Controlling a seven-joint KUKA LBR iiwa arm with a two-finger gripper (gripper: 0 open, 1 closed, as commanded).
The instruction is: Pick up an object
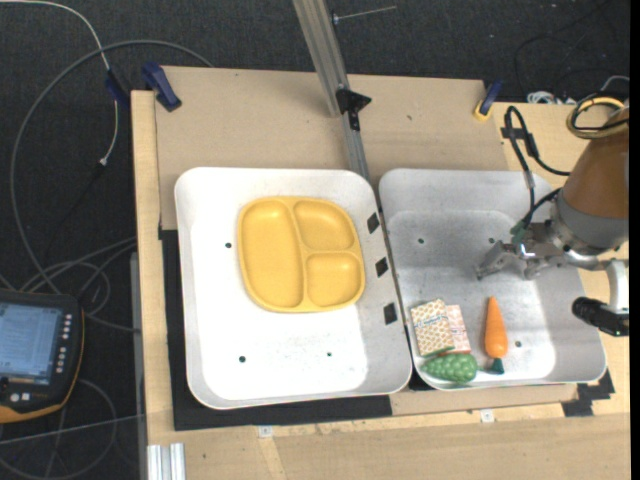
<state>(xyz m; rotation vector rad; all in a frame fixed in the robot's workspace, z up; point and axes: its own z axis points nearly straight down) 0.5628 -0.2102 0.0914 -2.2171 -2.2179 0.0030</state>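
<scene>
The right bin (450, 208) holds three objects near its front edge. An orange toy carrot (495, 328) lies upright in the picture, a small patterned box (440, 328) sits to its left, and a green bumpy item (448, 369) rests against the front wall. My gripper (512, 262) hangs over the right bin's middle right, a little behind the carrot. Its metal fingers (492, 264) are spread open with nothing between them. The grey arm with its orange band (600, 183) comes in from the right.
The left bin (210, 298) carries a yellow divided plate (300, 253). A metal post (322, 38) slants down between the bins. Cables (520, 138) run at the bench's back right, and a pendant screen (35, 343) lies on the floor at the left.
</scene>
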